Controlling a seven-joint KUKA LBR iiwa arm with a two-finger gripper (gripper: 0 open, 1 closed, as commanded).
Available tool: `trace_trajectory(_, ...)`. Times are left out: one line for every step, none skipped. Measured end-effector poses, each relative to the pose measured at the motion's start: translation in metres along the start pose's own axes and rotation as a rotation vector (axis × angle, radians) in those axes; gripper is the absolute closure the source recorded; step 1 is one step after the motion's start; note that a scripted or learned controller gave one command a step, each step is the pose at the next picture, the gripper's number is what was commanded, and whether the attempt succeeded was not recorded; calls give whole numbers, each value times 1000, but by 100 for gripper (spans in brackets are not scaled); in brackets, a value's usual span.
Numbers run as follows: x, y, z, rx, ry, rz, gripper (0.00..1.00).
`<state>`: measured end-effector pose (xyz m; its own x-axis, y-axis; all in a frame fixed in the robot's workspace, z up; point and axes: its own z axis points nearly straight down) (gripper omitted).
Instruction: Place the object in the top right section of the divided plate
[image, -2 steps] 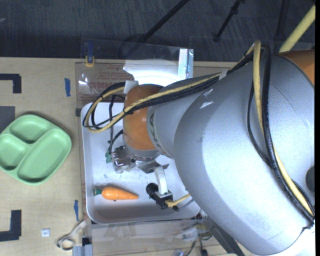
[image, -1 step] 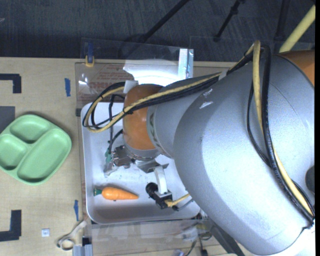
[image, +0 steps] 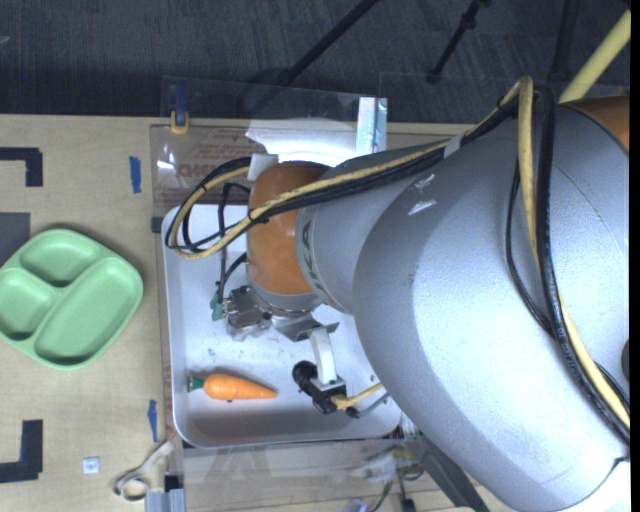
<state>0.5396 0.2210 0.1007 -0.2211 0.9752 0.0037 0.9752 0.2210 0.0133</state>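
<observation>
An orange carrot (image: 234, 388) with a green stem end lies on its side near the front left corner of the white bin (image: 190, 300). The green divided plate (image: 66, 297) rests on the wooden bench to the left of the bin, with two small sections at its top and one long section below. My gripper (image: 240, 310) hangs over the middle of the bin, a little above and behind the carrot and apart from it. The orange band of the wrist sits right above the gripper.
The bulky grey arm covers the right half of the bin and everything to its right. Yellow and black cables loop over the bin's back left. Black tape marks and blue tape bits lie on the bench around the plate.
</observation>
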Motion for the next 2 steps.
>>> trace_trajectory(0,0,0,0,0,0,0)
trace_trajectory(-16,12,-79,12,-2,-408,0)
